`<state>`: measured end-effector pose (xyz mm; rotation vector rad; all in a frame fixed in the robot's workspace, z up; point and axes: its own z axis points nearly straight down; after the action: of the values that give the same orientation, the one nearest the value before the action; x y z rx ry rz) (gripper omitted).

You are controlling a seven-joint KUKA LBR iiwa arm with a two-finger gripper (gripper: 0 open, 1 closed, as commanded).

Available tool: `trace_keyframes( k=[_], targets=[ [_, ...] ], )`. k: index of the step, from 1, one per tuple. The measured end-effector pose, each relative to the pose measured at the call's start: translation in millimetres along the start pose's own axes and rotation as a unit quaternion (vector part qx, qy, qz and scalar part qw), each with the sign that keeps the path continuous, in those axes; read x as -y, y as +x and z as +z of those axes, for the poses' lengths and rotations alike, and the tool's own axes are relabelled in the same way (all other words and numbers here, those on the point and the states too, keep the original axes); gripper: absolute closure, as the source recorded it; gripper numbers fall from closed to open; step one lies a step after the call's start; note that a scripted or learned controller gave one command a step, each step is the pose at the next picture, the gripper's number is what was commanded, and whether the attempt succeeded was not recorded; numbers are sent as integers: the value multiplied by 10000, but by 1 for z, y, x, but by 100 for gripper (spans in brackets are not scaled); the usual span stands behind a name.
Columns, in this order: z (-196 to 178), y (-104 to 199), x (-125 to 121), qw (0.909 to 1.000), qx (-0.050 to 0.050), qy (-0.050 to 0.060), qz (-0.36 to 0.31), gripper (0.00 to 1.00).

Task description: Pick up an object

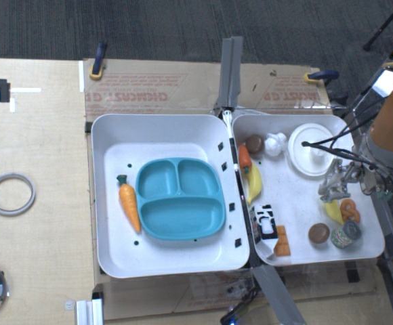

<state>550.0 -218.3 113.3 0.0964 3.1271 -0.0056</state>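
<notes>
My gripper (331, 187) hangs over the right side of the right bin (298, 249), reaching in from the right edge. Just below it lie a yellow fruit (333, 212) and a small orange piece (349, 210) resting against it. I see nothing clearly held in the gripper. A brown ball (318, 233) and a small tin can (345, 235) sit near the bin's front right corner. A white bowl (309, 151) stands at the back, to the upper left of the gripper.
The right bin also holds a banana (253, 181), an orange-red piece (244, 157), a brown round item (253, 143), a white lump (274, 144), a black-and-white item (267, 222) and an orange block (281, 242). The left bin (108, 181) holds a blue divided plate (181, 198) and a carrot (129, 205).
</notes>
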Motion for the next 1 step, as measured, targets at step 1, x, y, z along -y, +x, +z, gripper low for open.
trace_keyframes(
  k=[1],
  targets=[
    [-80, -33, -16, 10000, -37, -13, -30, 100]
  ],
)
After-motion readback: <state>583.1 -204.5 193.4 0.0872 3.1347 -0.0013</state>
